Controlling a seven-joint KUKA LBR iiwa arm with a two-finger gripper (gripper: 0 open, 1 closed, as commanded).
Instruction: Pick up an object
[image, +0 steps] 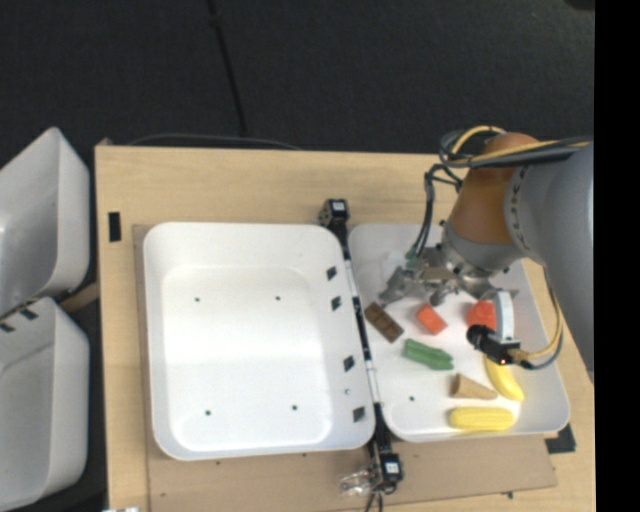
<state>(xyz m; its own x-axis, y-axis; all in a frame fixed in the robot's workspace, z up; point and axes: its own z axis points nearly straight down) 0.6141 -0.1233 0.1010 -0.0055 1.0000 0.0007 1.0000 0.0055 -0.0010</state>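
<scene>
Right bin holds small toys: brown block, orange piece, green pod. Tan wedge, banana, yellow corn near front edge.

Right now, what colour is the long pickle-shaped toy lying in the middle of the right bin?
Green: the long pickle-shaped toy shows clearly in the overhead camera view.

The grey arm reaches in from the right, its orange-banded wrist bent downward, the gripper held low with its jaws spread apart.
</scene>
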